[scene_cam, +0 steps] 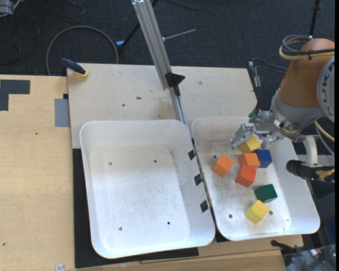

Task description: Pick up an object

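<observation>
the gripper (247,135) is positioned low over the upper part of the right bin (305,222), with the grey arm and its orange band (306,75) entering from the right. whether the jaws are open or closed cannot be told from this view, and no block is seen held between them. a yellow block (250,145) is located directly at the gripper tip, touching or just beside it. an orange block (250,160) and a blue block (264,157) are placed just below it, side by side. a second orange block (223,165) is set to their left, and a red-orange block (246,175) just below. a green block (266,193) and another yellow block (257,211) are found nearer the lower edge. the left bin (96,208) is situated alongside.
</observation>
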### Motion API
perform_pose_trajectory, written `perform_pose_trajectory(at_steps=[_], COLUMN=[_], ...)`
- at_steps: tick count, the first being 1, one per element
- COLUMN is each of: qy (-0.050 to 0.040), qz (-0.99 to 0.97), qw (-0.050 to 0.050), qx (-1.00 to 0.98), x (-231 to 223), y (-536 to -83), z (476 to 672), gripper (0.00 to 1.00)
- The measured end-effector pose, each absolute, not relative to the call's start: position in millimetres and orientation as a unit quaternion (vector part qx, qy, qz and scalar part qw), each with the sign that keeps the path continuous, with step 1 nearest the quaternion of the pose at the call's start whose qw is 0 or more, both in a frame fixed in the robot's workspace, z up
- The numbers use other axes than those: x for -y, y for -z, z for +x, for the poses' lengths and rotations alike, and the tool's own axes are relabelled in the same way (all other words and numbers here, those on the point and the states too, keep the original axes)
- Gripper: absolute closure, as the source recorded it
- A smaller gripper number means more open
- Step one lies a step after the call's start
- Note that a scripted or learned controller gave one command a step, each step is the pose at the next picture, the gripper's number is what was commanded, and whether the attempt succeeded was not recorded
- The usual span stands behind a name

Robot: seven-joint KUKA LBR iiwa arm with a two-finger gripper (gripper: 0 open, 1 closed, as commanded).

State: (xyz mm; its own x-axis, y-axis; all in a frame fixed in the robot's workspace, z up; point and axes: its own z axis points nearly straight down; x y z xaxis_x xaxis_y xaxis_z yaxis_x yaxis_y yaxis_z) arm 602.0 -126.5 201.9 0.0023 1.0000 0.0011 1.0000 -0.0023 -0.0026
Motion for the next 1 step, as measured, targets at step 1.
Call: perform_pose_trajectory(at_steps=[1], qy=[-0.0029], qz=[-0.708], qw=[0.003], qx=[0.707], x=[154.7], y=[-145.7], z=[619.9], gripper=[0.0])
